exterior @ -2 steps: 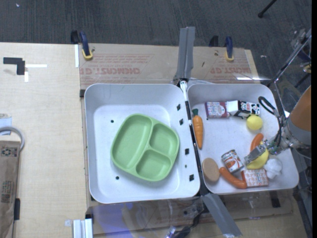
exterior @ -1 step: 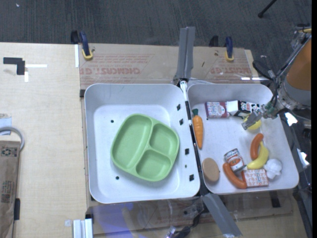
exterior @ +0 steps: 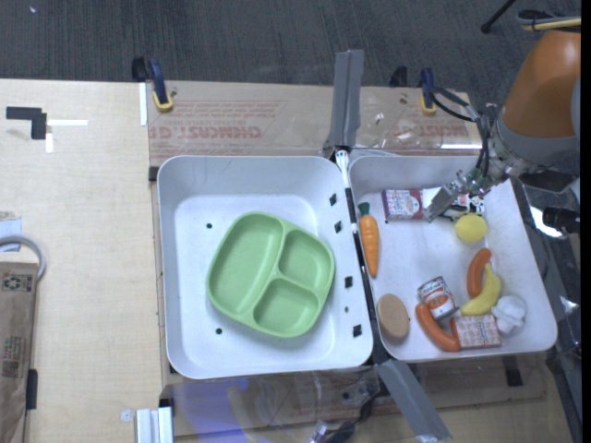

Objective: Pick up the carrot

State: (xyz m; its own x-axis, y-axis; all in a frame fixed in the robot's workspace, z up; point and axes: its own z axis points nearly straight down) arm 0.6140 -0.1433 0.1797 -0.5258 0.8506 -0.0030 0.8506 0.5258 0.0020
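The carrot (exterior: 369, 245) is orange with a small green top and lies lengthwise along the left wall of the right bin (exterior: 531, 247), top pointing to the back. My gripper (exterior: 450, 201) hangs over the back of the same bin, to the right of the carrot and apart from it, between a pink carton (exterior: 402, 203) and a lemon (exterior: 471, 228). Nothing of the carrot is hidden.
The left bin (exterior: 175, 247) holds a green divided plate (exterior: 270, 273). In the right bin's front half lie a brown round thing (exterior: 393, 316), a small can (exterior: 436, 295), two sausages (exterior: 436, 328) (exterior: 476, 268), a banana (exterior: 487, 293), a red carton (exterior: 477, 332) and a white garlic bulb (exterior: 510, 312).
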